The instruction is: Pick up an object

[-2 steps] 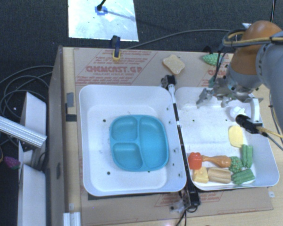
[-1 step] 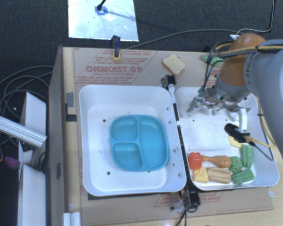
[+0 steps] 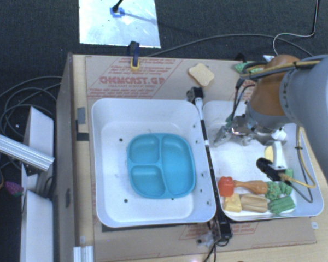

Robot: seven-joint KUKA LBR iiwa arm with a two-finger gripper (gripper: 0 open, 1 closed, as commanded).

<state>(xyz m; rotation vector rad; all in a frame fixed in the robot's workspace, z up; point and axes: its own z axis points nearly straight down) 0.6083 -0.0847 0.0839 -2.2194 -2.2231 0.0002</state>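
Nearest to us, along the near edge of the right bin [image 3: 232,160], the things worth picking lie crowded together: a red tomato [image 3: 226,186], a yellow block [image 3: 233,203] just in front of it, a tan bun [image 3: 255,203] to the right of the block, a drumstick [image 3: 252,187] lying behind the bun, and green vegetables [image 3: 279,197] at the right end, several of them touching. We judge the step in hand to be the reach, with nothing taken yet. To do it well we would choose a piece at the edge of the cluster, the tomato looking freest, come straight down over it and close across its width, keeping off the bin wall and the neighbours. The left bin [image 3: 113,119] holds a single blue divided plate [image 3: 160,165], lying flat near its middle. Farther back in the right bin the hand [image 3: 235,132] hangs low over bare white floor near the dividing wall, well apart from the food; we cannot tell whether it is released or clenched, and we see nothing held in it. Beyond both bins a tan sponge [image 3: 201,75] rests on the worktop [image 3: 153,76].
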